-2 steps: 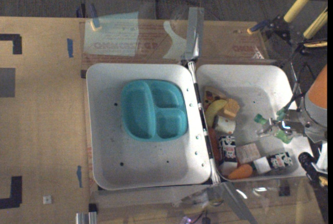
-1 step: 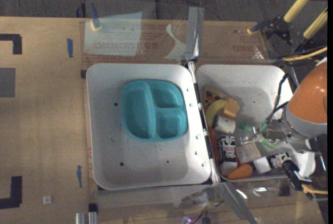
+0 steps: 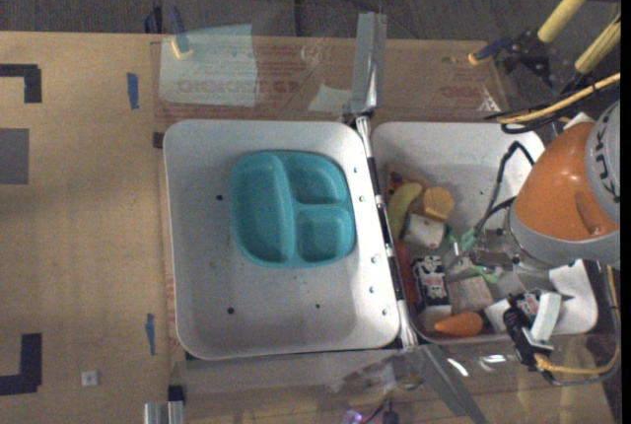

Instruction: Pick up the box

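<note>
Overhead, two shallow white bins side by side on a tan bench: left bin (image 3: pixel 197 245) holding a teal divided tray (image 3: pixel 293 207), set flat toward its upper middle; right bin (image 3: pixel 434 138) crowded along its left and lower part with small items. Among them, a yellow banana-like piece (image 3: pixel 402 202) near the dividing wall, an orange-brown round piece (image 3: pixel 438 203) just beside it, a pale block (image 3: pixel 425 231) below those, and an orange carrot-like piece (image 3: pixel 459 322) lying along the lower rim. Small box (image 3: pixel 430 278) with dark printed faces resting in the right bin's lower left, near the divider, between the pale block and the carrot piece. Grey arm with orange band (image 3: pixel 562 195) reaching in from the right, over the right bin's right half. Gripper (image 3: pixel 480 266) low over the clutter, just right of the box, beside a brownish block (image 3: pixel 471 292). Finger spread: cannot tell, tips lost among the items and cabling. Box not seen between them.
</note>
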`<act>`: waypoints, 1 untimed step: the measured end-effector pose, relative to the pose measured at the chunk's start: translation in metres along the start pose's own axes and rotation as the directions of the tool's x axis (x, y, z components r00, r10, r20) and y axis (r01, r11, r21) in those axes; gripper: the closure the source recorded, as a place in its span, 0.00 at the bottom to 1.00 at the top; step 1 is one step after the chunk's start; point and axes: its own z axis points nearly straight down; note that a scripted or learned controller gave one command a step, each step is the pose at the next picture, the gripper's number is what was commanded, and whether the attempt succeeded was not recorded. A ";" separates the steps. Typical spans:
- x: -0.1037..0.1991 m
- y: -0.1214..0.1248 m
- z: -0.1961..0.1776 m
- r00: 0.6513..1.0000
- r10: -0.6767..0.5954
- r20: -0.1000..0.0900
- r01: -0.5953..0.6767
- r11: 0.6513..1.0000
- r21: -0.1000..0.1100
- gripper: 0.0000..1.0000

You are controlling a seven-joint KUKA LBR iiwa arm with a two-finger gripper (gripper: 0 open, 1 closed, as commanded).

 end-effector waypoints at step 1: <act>0.001 0.001 -0.009 1.000 0.001 -0.002 -0.001 1.000 -0.002 1.00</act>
